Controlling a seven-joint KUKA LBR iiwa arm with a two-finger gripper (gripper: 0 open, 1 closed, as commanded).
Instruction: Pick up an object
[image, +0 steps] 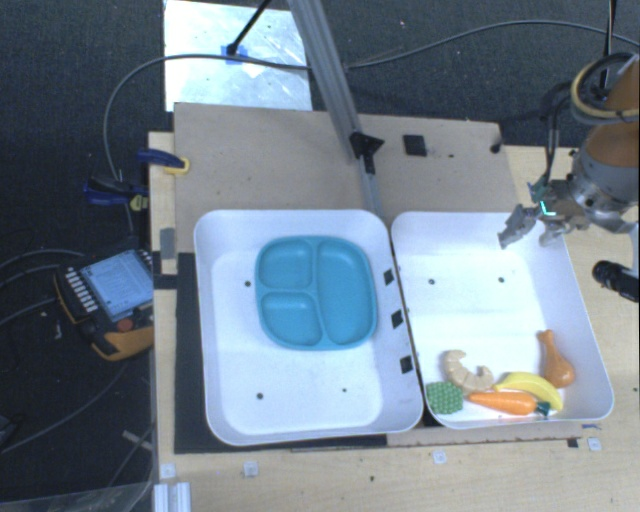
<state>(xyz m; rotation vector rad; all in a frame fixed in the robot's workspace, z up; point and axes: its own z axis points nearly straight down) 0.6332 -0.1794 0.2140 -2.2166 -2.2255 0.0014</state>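
The gripper (533, 228) hangs released and holding nothing over the right bin (470, 300), at its 1 o'clock corner. At 5 o'clock in that bin lie a banana (530, 384), carrot (503, 403) and drumstick (556, 360). The left bin (225, 350) holds 1 blue divided plate (316, 292).

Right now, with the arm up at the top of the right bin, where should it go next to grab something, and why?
Probably toward the bin's near corner. The gripper hangs over bare floor at the far edge of the right bin, while the banana, carrot and drumstick lie clustered there.
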